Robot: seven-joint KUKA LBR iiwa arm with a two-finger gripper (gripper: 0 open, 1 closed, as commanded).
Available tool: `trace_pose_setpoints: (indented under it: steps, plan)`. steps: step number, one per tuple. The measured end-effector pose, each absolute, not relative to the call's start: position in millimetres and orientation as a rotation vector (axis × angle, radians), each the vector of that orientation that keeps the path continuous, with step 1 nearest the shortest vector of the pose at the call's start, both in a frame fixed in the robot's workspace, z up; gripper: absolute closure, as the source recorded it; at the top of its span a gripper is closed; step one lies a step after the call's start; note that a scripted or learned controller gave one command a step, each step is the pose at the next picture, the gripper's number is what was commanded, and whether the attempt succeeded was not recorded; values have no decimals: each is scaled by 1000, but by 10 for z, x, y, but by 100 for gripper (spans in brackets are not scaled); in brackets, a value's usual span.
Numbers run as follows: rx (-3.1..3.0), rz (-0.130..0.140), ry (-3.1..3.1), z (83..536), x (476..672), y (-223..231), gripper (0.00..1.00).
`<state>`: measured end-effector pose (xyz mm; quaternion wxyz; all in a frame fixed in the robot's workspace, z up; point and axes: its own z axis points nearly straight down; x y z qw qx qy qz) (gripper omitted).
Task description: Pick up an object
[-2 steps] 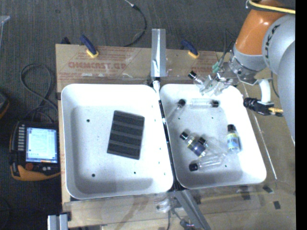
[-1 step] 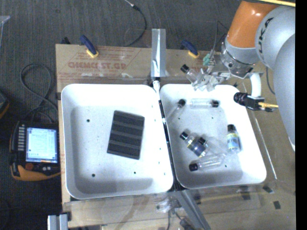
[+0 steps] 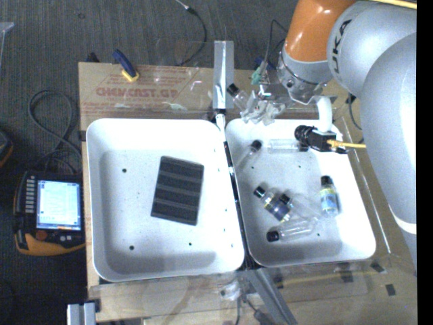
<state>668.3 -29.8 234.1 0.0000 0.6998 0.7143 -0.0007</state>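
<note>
Several small vials lie loose in the right bin, within the arm's reach; the left bin holds a dark ribbed block. At the right bin's far rim hangs the gripper, its opening impossible to judge.

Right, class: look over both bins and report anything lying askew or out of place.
In the right bin the small bottles lie tipped at mixed angles, none upright. In the left bin a dark ridged block lies flat, slightly skewed to the walls. Nothing looks spilled or broken.
</note>
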Motion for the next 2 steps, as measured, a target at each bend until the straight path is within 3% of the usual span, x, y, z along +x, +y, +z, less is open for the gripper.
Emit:
trace_pose_setpoints:
  steps: [2]
  plan:
    - [2195, -9, 2248, 2506, 6684, -289, 100]
